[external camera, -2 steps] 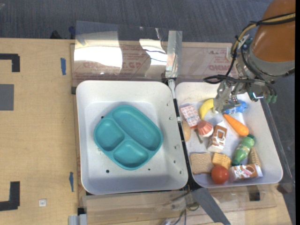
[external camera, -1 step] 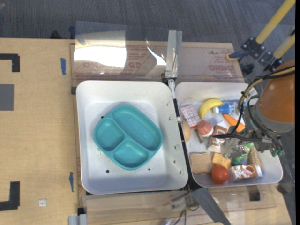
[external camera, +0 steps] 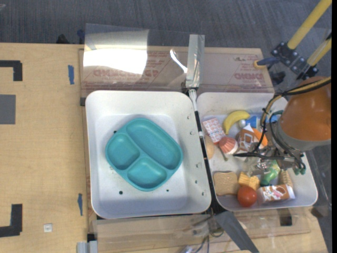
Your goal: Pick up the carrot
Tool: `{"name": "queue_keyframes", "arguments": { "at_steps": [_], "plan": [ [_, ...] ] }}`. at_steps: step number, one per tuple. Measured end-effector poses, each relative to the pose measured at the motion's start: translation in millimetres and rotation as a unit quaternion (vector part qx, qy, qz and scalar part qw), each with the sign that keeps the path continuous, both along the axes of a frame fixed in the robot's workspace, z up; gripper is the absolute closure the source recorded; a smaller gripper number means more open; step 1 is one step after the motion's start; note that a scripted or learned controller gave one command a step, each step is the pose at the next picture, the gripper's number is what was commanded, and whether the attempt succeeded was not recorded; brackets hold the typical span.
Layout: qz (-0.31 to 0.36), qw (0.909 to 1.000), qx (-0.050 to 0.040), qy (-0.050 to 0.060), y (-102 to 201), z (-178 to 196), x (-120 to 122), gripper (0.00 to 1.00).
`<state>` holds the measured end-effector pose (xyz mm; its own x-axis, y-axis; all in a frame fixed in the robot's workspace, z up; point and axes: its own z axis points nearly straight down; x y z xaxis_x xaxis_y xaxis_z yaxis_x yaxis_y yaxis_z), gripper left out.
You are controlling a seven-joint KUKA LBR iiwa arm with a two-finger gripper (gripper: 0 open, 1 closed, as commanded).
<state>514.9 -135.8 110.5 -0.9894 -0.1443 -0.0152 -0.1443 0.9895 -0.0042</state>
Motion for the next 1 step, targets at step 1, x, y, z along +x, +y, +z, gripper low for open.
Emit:
{"name": "queue_keyframes", "arguments": {
  "at_steps": [1],
  "plan": [
    [-0.014, 0.9999, -0.0021, 0.002, -86.9, 45.1, -1.7, 1.0]
  ]
}}
